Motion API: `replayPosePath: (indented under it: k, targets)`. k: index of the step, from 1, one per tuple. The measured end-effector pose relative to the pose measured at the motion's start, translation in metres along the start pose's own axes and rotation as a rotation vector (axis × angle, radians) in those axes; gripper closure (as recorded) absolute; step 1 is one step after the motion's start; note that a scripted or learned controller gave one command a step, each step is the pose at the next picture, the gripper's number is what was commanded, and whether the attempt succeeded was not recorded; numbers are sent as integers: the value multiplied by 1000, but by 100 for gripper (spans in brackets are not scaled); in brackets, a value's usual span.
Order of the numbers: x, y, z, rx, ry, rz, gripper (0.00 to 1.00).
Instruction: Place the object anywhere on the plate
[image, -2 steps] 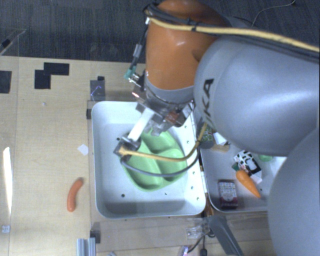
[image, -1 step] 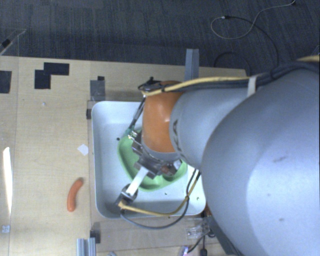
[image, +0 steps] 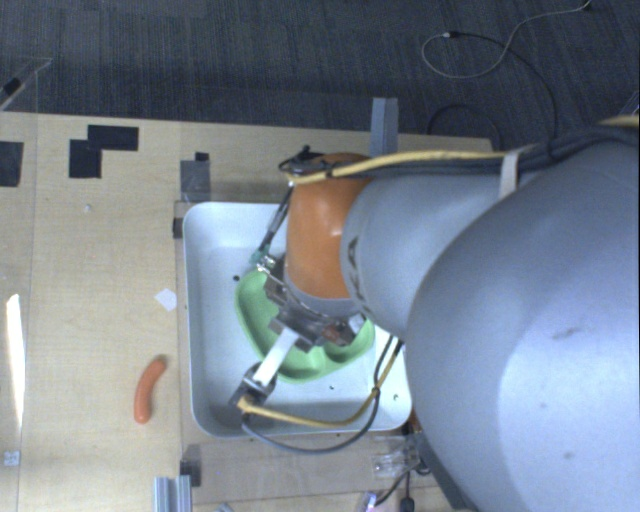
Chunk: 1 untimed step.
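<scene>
1. Nearest, an orange-red sausage (image: 150, 388) is seen lying on the bare wooden bench (image: 90, 330), on the left, well apart from the plate and outside the bin.
2. Just right of the sausage, a shallow white bin (image: 205, 335) is set on the bench; its near left corner is seen uncovered.
3. A green plate (image: 250, 305) is laid on the floor of the bin, and only its left and near edges are seen, the rest being hidden under the wrist.
4. The gripper (image: 305, 328) is held low over the plate. Whether it is spread or closed cannot be told, and nothing is seen gripped by it.
5. Above the gripper, the orange band (image: 315, 240) is seen, and the right side of the scene is taken up by the grey arm (image: 520, 330).
6. Farther left on the bench, a small white scrap (image: 165, 298) is seen beside the bin's left wall.
7. At the bin's far left corner a grey post (image: 196, 178) is fixed.
8. Beyond it, black marks (image: 100, 150) are seen on the far left of the bench.
9. Farthest off, dark carpet (image: 200, 60) is laid behind the bench.
</scene>
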<state>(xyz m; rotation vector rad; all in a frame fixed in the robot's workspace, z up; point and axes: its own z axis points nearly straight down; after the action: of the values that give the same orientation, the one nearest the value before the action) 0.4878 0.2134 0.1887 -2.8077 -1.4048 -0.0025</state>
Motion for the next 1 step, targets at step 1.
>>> replayPosePath:
  k: [1]
  targets:
    - [44, 23, -74, -3, 1, -302, 100]
